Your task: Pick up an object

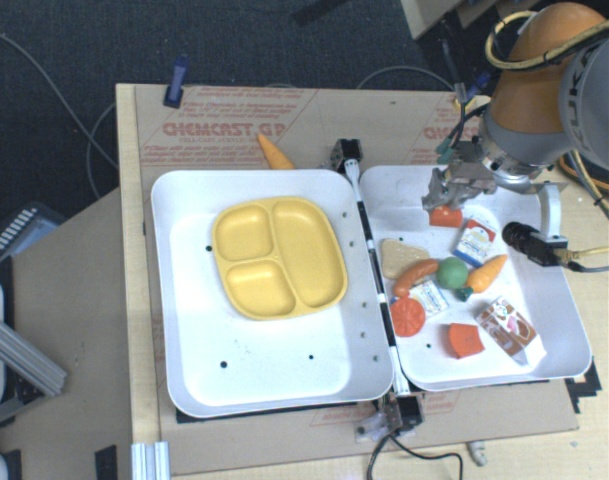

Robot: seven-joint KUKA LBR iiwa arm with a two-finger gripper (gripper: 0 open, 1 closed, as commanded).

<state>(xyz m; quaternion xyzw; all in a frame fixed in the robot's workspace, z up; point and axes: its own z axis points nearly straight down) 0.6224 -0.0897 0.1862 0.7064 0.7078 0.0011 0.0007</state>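
Red block [445,216] sits at the back of the right bin [574,338], directly under the gripper [452,194], touching or nearly so. Can't tell from this slant how the gripper is set, and nothing visibly held. Block's long axis runs roughly left-right across the view; the gripper is over its upper edge, so the offset is small and mostly toward the near side of the bin. Small white carton [475,241] lies just beside it to the right, close enough to get nudged on a descent. Rest of the toys cluster nearer the front. Yellow divided plate [280,256] is well apart in the left bin [184,348].
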